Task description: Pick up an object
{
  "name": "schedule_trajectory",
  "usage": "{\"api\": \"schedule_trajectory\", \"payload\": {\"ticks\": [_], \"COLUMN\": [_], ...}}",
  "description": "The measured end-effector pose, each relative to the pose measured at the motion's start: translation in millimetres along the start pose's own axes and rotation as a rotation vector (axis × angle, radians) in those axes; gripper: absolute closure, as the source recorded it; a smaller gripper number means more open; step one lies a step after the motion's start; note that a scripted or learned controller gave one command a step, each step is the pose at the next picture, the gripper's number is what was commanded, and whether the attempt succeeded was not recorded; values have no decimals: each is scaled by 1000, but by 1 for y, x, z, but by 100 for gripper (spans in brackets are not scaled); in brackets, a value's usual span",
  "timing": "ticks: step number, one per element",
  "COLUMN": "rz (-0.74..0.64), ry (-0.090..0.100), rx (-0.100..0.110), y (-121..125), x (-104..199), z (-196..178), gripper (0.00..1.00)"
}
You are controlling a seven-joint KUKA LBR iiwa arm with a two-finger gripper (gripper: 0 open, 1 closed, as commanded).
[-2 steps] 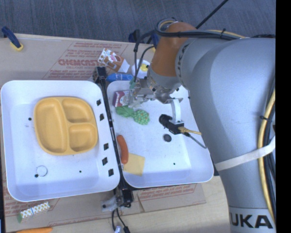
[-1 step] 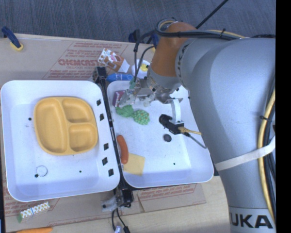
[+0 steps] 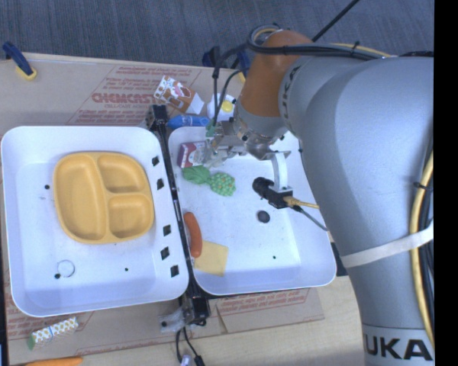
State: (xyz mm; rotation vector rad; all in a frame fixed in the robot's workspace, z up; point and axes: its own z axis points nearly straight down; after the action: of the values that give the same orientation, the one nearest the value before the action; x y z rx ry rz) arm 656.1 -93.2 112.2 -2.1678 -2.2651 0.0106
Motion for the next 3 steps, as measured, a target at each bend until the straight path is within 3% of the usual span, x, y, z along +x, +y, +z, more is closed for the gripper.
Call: {"api": "schedule_trajectory", "payload": {"ticks": [1, 2, 3], "rz": [70, -313, -313], "ry": [1, -1, -1], "rx": [-7, -5, -5], "y": [1, -15, -15], "x": [106, 43, 43], "z": [-80, -79, -79], "gripper": [100, 100, 0]}}
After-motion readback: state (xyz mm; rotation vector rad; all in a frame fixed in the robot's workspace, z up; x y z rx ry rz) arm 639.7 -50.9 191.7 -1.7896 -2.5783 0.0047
